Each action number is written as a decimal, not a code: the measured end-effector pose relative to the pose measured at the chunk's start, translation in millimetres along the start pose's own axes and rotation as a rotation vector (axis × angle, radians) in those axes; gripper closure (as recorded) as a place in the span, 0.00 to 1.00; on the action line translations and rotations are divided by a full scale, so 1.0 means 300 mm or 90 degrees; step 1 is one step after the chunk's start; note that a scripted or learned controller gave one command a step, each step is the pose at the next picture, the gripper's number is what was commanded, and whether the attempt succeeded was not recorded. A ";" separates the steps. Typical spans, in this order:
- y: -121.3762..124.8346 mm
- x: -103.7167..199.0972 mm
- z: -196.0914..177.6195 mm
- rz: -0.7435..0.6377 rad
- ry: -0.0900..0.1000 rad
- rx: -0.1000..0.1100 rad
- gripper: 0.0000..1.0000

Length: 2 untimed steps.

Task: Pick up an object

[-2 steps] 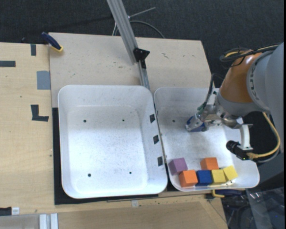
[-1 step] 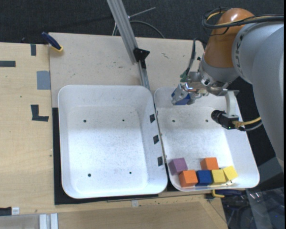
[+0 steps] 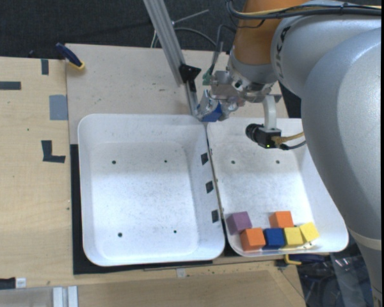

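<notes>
My gripper (image 3: 212, 112) hangs over the far edge of the bins, just above the divide between the left bin (image 3: 141, 190) and the right bin (image 3: 269, 178). It is shut on a small blue block (image 3: 210, 114) that shows between its fingertips, lifted off the bin floor. Several blocks lie in the right bin's near corner: a purple block (image 3: 239, 221), an orange block (image 3: 253, 238), a blue block (image 3: 274, 237), a yellow block (image 3: 294, 236), a second orange block (image 3: 281, 219) and a second yellow block (image 3: 309, 231).
A slanted metal pole (image 3: 168, 37) rises just left of the gripper, with a black clamp (image 3: 189, 73) on it. The grey arm (image 3: 345, 107) covers the right side. A blue and yellow tool (image 3: 70, 55) lies on the bench at the far left.
</notes>
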<state>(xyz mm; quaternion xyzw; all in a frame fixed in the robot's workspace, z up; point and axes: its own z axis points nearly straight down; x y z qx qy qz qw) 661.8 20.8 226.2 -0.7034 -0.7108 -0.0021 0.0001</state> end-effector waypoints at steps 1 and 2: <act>0.050 0.060 -0.148 0.004 -0.001 0.000 1.00; -0.095 0.242 -0.153 0.003 -0.001 0.004 1.00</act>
